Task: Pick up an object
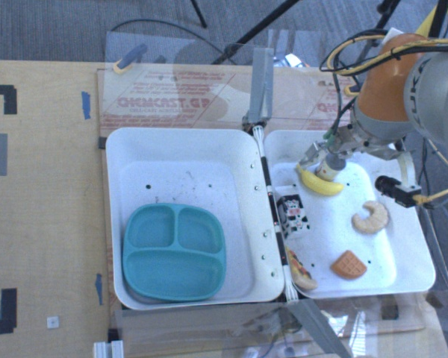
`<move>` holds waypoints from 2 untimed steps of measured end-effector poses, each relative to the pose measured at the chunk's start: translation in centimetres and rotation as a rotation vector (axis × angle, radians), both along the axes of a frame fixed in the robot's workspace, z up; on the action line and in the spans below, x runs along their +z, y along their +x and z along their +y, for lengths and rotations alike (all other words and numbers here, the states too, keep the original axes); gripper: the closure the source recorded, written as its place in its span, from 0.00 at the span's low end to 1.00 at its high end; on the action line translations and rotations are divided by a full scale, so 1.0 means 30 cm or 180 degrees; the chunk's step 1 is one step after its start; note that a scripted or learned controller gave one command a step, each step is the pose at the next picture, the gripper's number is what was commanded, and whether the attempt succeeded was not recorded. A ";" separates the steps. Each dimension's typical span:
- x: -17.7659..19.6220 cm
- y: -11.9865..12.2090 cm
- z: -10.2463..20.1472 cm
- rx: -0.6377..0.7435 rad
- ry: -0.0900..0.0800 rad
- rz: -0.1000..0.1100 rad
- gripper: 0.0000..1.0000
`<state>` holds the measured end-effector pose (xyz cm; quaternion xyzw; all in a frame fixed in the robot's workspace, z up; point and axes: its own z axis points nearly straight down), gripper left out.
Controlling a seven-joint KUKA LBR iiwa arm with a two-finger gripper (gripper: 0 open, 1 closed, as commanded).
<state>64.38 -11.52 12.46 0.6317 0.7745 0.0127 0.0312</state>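
While the fingers (330, 164) hang just above it, their state unclear, the banana (320, 184) lies in the right bin (414, 263).

Bright and even throughout, lit from overhead; soft, short shadows under the teal tray (175, 253) at lower left. Mild glare on the clear sheet (172, 99) across the upper middle. Slightly soft focus, grainy, no marked edge distortion

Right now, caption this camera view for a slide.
Gripper over the banana in the right bin; teal plate in the left bin.
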 end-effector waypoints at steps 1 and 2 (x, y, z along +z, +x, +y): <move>-0.001 0.000 0.000 -0.0002 0.0002 0.0001 0.00; -0.129 -0.007 0.012 0.0427 0.0043 0.0191 0.00</move>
